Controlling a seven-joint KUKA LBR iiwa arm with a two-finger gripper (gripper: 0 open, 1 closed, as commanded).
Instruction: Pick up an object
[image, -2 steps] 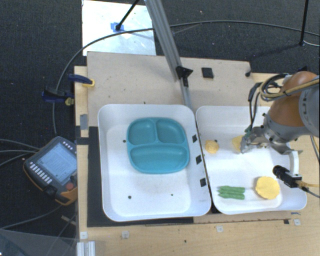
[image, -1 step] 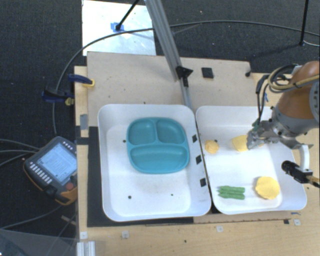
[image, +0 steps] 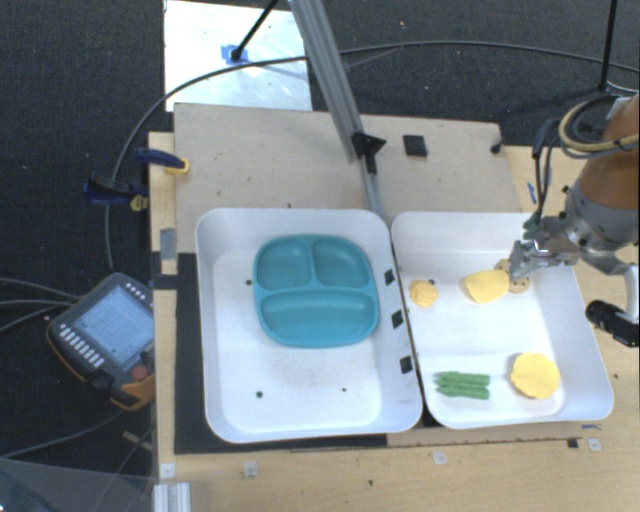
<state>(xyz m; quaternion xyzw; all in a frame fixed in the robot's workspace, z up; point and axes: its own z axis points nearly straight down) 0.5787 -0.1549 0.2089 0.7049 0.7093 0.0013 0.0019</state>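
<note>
I saw the gripper (image: 522, 262) low in the right bin (image: 500, 410), near its far edge, tips just beside a yellow wedge (image: 486, 288) and over a small tan piece (image: 519, 287). Couldn't tell the jaw state. Relative to the wedge: small yellow lump (image: 424, 294) left, yellow disc (image: 535, 375) and green beans (image: 463, 384) toward the near edge. Blue divided plate (image: 316, 291) sat in the left bin (image: 230, 400).

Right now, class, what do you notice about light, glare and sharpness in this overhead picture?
Camera view: bright glare washes out the sheet at top; the white bins are evenly lit with faint shadows; the gripper near the yellow piece looks soft and slightly blurred; the blue plate is sharp.
</note>
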